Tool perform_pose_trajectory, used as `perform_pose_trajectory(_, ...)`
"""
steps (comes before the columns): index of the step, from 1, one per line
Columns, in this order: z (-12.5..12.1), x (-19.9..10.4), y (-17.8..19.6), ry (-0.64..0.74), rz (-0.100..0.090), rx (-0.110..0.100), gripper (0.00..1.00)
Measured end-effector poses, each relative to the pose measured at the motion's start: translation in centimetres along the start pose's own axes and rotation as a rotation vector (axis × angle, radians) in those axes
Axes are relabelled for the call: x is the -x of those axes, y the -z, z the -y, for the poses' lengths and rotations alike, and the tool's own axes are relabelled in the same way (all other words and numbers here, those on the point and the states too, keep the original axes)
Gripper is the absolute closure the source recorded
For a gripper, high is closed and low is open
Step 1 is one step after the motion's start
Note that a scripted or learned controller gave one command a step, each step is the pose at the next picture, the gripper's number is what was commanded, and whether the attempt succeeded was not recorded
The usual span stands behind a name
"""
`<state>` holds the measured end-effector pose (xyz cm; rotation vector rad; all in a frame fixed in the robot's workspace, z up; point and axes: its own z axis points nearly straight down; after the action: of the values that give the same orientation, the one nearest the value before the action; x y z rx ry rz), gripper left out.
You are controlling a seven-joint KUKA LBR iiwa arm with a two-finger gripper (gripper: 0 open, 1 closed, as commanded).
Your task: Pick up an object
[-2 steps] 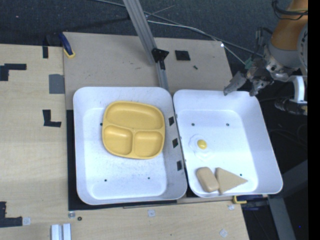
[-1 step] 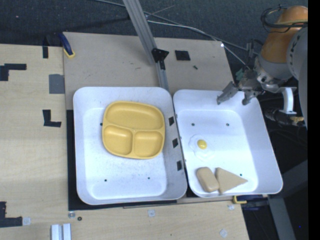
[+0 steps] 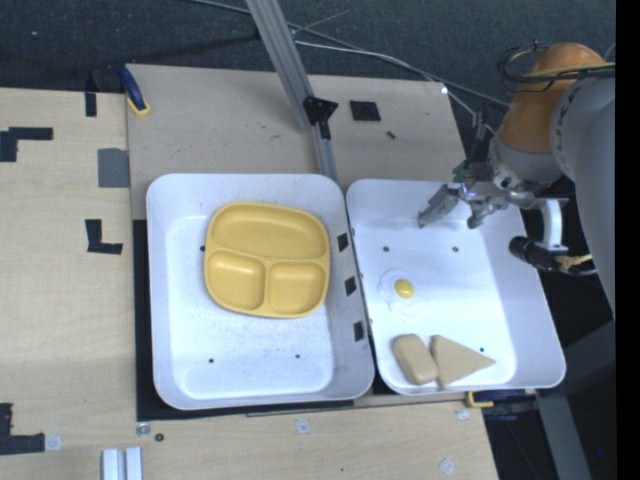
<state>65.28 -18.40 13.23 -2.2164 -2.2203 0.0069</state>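
My gripper (image 3: 450, 218) hangs over the far part of the right bin (image 3: 520, 298), its two fingers spread open with nothing between them. Below it on the bin floor lies a small yellow ball (image 3: 403, 289) on a pale disc. At the bin's near edge rest a tan bread-like lump (image 3: 411, 358) and a tan wedge (image 3: 460, 359), side by side. The yellow divided plate (image 3: 267, 258) sits in the left bin (image 3: 170, 298).
A slanted metal pole (image 3: 290, 68) runs down to the gap between the bins. Cables trail across the dark floor at the back. The grey arm with its orange band (image 3: 560, 78) fills the upper right.
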Motion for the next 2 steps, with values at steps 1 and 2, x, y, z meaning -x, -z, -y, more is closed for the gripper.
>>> perform_pose_trajectory(1,-0.1,0.0,-4.9,0.001,0.003,0.007,0.0)
perform_pose_trajectory(2,-0.2,0.0,-3.5,0.002,0.006,0.011,1.0)
